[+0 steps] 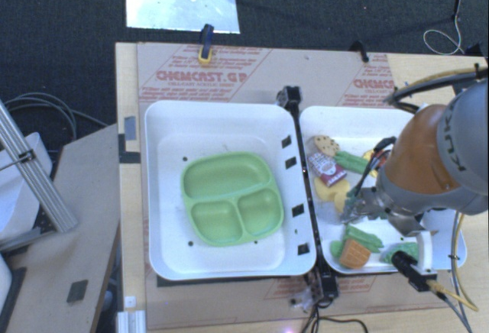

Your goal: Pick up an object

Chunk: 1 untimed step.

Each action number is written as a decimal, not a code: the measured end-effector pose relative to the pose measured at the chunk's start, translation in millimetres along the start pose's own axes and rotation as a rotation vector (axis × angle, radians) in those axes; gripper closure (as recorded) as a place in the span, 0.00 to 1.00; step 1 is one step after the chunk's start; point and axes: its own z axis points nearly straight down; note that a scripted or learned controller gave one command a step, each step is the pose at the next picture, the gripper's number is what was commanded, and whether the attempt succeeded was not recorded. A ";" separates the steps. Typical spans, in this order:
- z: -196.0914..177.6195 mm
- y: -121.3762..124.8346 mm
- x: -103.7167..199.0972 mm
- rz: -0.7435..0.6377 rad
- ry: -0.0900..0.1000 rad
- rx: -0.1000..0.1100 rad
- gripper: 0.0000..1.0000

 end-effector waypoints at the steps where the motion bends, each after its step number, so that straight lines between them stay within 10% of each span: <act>1: 0.4 -0.1 0.0 0.000 0.000 0.000 0.00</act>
